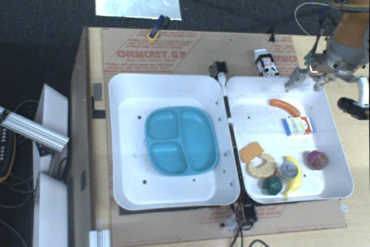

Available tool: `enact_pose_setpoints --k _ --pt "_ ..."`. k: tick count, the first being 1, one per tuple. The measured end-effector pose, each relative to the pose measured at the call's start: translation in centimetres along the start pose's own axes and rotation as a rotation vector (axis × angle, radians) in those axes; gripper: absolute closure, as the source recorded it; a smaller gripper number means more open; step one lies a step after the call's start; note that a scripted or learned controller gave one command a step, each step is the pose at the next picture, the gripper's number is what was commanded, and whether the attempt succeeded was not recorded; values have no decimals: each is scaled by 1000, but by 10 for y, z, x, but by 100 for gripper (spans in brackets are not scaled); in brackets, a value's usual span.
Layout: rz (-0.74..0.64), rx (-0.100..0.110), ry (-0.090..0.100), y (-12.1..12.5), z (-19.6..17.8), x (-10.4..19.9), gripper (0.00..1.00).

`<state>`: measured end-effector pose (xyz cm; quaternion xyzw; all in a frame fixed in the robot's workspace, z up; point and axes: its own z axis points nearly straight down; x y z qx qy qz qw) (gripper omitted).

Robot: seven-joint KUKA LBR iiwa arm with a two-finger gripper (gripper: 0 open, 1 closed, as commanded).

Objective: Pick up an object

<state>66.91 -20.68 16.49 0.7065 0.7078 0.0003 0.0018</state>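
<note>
The bench point(144, 46) is covered with brown board printed in red; "CHEMCAST GP" can be read above the left bin, with smaller red lines too fine to make out. On it the two white bins sit side by side, their inner rims touching along the middle.

The left bin point(127, 124) holds a blue divided plate point(181, 140) near its centre, with bare white floor on all sides of it, widest along the far wall and the left wall.

The right bin point(254, 98) has its far half mostly open; the things crowd the near half. An orange sausage point(284, 106) lies slanted toward the far right, and just beside it a small red, white and blue packet point(298, 125), its print too small to read. Nearer, a tan cracker point(251, 151) touches a pale ring-shaped pastry point(261, 166). A dark green piece point(272, 185) sits near the front rim, with a grey round thing point(288, 169) and a yellow banana point(294, 177) just beside it. A purple ball point(316, 159) lies apart by the right wall.

The arm point(352, 26) reaches in from the right, the orange band above the wrist. The gripper point(307, 79) hovers over the far right corner of the right bin, its two fingers point(293, 79) spread apart with nothing between them, near the sausage but not touching it.
</note>
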Motion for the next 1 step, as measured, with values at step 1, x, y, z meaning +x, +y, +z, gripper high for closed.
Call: enact_pose_setpoints --k 1 --pt "-1 -1 1 0 -10 0 0"
